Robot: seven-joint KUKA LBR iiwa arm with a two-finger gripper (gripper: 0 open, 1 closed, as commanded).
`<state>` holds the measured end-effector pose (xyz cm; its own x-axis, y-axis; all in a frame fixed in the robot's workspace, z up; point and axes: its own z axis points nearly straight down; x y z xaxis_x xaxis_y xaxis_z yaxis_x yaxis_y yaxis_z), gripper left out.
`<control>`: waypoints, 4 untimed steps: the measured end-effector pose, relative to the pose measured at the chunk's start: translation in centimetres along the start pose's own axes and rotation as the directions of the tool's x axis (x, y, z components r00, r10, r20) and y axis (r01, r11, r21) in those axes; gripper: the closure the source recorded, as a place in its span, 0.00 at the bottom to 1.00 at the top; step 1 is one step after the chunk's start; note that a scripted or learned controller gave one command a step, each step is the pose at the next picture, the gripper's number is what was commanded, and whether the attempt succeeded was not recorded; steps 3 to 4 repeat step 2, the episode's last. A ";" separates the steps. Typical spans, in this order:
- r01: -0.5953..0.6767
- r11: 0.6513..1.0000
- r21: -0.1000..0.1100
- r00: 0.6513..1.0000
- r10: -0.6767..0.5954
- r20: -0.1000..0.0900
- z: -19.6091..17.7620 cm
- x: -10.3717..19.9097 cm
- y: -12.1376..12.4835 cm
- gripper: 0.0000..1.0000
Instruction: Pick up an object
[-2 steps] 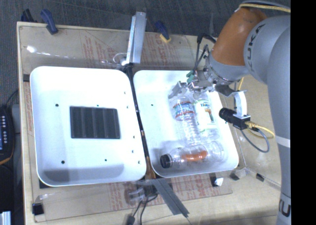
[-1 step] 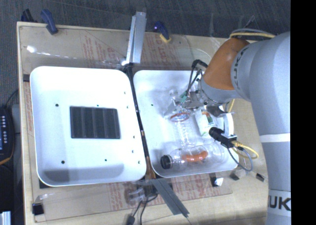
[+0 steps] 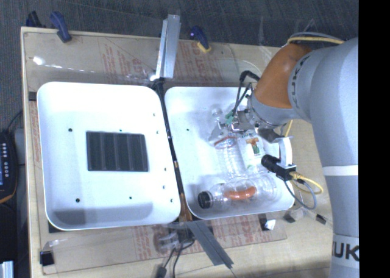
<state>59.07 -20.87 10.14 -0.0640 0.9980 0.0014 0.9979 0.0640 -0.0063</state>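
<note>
In the right bin [image 3: 183,112] lie clear plastic bottles. One bottle with a black cap [image 3: 225,196] rests along the bin's near edge, an orange band showing through it. Another clear bottle [image 3: 233,156] stands roughly lengthwise in the middle of the bin, its top toward the arm's wrist. My gripper [image 3: 226,128] reaches down into the bin from the right, right over the upper end of that middle bottle. The wrist body covers the fingertips.
The left bin [image 3: 55,106] has a dark rectangular grate [image 3: 117,151] in its floor. A metal bar [image 3: 167,45] stands at the back between the bins. Blue clamps [image 3: 61,25] sit on the bench's far edge. Cables [image 3: 304,188] hang by the wrist.
</note>
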 end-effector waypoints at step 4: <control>0.139 0.990 -0.008 0.990 -0.139 0.004 -13.5 3.8 5.4 1.00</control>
